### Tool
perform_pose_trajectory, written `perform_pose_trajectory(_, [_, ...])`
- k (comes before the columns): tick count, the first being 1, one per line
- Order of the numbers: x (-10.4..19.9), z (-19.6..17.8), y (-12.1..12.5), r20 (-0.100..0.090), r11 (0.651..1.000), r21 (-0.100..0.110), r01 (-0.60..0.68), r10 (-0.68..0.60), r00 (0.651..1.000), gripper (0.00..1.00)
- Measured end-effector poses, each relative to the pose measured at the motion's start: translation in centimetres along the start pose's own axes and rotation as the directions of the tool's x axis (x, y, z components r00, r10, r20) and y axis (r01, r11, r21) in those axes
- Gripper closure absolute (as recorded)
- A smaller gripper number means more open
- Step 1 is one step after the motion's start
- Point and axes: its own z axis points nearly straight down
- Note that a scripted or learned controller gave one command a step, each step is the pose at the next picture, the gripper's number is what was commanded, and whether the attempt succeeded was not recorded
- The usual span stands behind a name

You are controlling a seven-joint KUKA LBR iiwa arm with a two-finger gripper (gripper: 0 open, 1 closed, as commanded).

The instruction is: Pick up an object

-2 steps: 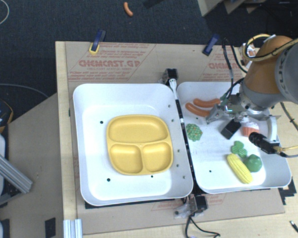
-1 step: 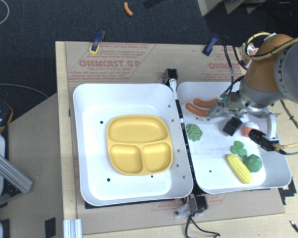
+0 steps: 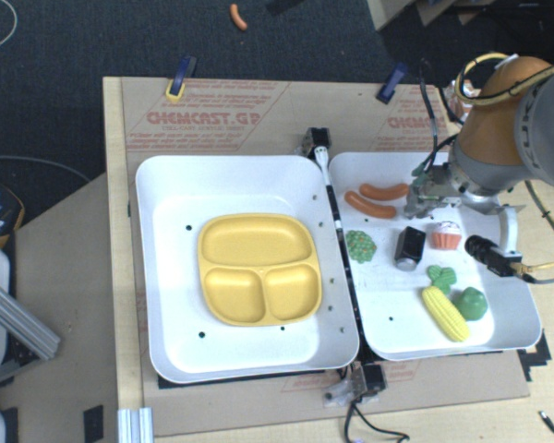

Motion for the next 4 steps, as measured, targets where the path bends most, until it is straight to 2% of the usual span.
perform_pose_trajectory(1, [0.1, -6.4, 0.6, -0.01, 1.0, 0.029, 0.001, -0.001, 1.0, 1.0])
perform_pose_trajectory(2, [0.0, -11.9, 1.0, -0.01, 1.0, 0.027, 0.001, 0.0, 1.0, 1.0])
perform_pose_trajectory(3, [4.2, -12.8, -2.9, -0.015, 0.999, 0.039, 0.003, -0.003, 1.0, 1.0])
perform_pose_trajectory(4, [8.5, -12.7, -7.3, -0.016, 0.999, 0.041, 0.003, -0.002, 1.0, 1.0])
